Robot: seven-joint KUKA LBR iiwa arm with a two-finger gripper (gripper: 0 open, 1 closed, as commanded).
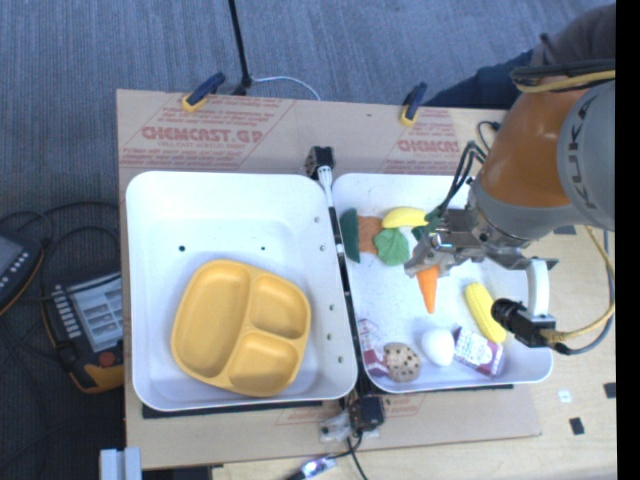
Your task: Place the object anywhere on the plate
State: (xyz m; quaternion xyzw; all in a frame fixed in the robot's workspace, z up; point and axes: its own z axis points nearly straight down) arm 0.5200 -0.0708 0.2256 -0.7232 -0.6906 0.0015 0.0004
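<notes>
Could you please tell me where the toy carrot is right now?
In the camera view, the toy carrot is in the right bin, directly under the gripper, tip pointing down, between the green leafy toy and the corn cob.

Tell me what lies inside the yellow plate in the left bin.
The yellow plate shows three bare compartments, with nothing lying in them. The food items, such as the carrot, sit in the right bin. Whatever lies under the plate is covered.

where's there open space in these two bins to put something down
Left bin: bare white floor along the back wall, above the yellow plate, and its three compartments hold nothing. Right bin is crowded: lemon, carrot, corn, egg and cookie. A small bare patch lies between carrot and cookie.
</notes>
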